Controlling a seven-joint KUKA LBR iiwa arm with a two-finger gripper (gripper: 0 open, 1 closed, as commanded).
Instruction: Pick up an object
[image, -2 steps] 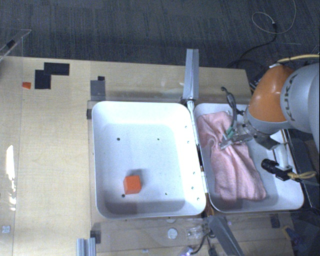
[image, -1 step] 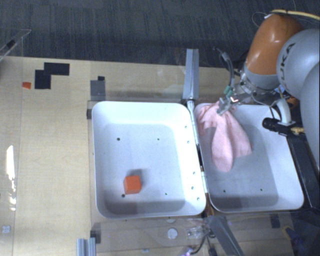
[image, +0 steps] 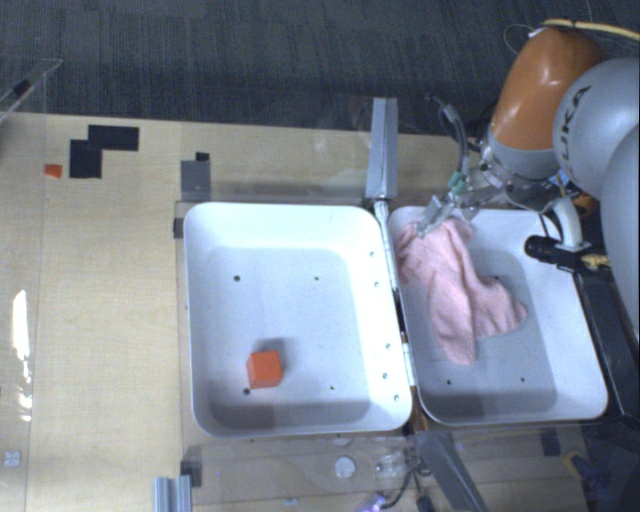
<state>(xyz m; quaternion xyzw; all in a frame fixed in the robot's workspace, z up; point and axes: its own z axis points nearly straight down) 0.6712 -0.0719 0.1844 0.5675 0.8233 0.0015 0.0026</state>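
Pale wooden bench (image: 100, 330), two white bins (image: 290, 225). Pink cloth (image: 460, 290) drapes crumpled in the right one, its top corner apparently pinched by the gripper (image: 440, 212); an orange block (image: 265, 368) sits left.

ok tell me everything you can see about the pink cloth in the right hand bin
The pink cloth is a soft, crumpled fabric, pale pink with folds and creases. It lies in the right bin, spread from the bin's upper left corner down toward its middle, bunched rather than flat. Its upper corner looks drawn up toward the gripper, which sits right at that corner; whether it is actually pinched cannot be told. Its left edge lies along the bin's left wall.
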